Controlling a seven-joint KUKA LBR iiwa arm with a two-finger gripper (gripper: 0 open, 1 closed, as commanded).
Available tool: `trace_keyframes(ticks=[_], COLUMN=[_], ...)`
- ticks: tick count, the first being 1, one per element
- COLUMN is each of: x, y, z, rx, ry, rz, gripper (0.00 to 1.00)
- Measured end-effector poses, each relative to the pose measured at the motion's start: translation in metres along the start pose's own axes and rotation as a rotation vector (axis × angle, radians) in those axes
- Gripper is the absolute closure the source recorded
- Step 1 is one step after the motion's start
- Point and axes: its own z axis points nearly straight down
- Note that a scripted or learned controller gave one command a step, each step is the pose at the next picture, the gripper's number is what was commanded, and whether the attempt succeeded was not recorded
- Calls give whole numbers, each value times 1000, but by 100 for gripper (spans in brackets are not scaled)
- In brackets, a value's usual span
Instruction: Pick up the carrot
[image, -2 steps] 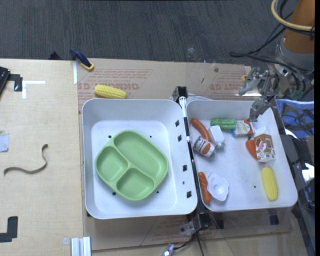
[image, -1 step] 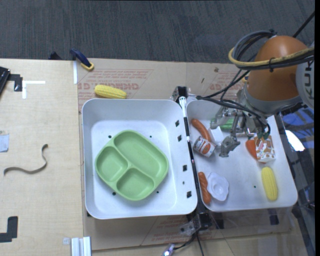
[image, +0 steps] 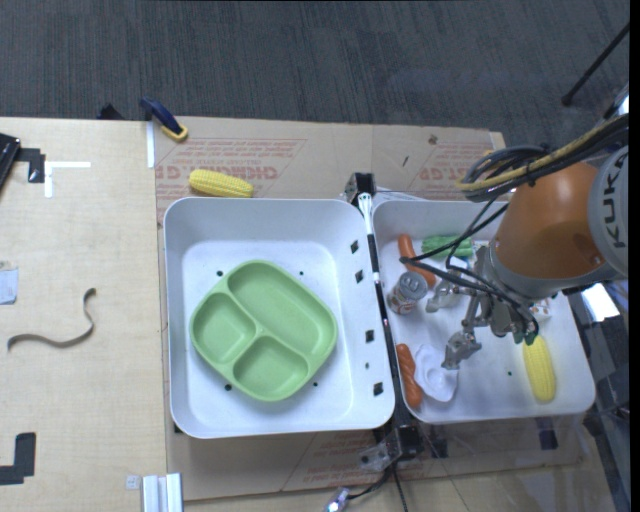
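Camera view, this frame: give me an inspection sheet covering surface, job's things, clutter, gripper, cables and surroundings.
Surface: left bin holds a green divided plate; right bin holds the rest.
Job's things: carrot along right bin's left wall, untouched.
Clutter: yellow corn, a small can, green item, another orange piece.
Gripper: gripper low over right bin, beside carrot; finger state unclear.
Cables: black and yellow cables over the arm.
Surroundings: corn on cardboard behind bins.

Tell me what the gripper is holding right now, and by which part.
Nothing visibly: the gripper hangs in the right bin near a carrot, with nothing seen between its fingers.
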Motion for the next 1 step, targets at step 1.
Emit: trace_keyframes(ticks=[1], x=[55], y=[-4], z=[16], rx=[-2], ry=[7], rz=[57], gripper=[0])
